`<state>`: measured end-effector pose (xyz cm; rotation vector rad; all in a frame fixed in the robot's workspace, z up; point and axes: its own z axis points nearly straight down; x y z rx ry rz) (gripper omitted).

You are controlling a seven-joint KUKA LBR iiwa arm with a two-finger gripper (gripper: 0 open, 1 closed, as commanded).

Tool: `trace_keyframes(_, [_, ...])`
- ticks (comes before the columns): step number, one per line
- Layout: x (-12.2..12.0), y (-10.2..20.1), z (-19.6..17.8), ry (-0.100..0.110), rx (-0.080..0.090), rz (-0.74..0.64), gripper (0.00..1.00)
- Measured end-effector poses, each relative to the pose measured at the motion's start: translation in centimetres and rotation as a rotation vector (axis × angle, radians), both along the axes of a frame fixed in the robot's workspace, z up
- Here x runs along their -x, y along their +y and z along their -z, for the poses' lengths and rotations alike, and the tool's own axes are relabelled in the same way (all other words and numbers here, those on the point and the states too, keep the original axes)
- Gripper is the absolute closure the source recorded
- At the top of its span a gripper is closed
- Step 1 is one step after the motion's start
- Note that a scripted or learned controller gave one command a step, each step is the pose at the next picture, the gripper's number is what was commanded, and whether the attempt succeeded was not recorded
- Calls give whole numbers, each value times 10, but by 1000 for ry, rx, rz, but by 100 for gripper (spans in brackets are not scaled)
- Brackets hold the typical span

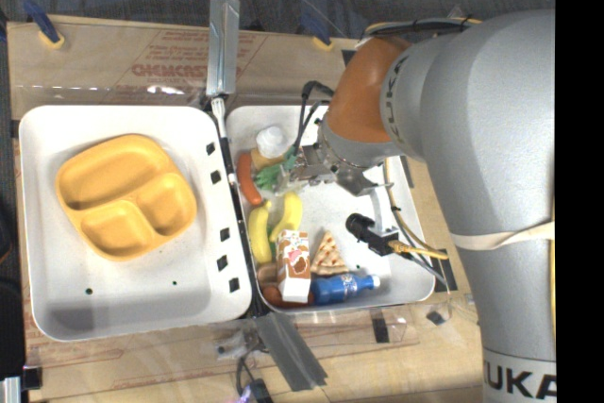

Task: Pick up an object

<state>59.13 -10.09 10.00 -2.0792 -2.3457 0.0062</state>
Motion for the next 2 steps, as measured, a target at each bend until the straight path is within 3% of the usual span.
trace_keyframes(1, [36, -20, -14, -7, 0, -166, 100])
trace_keyframes(2, [-8, 21, -92, -7, 3, 345, 100])
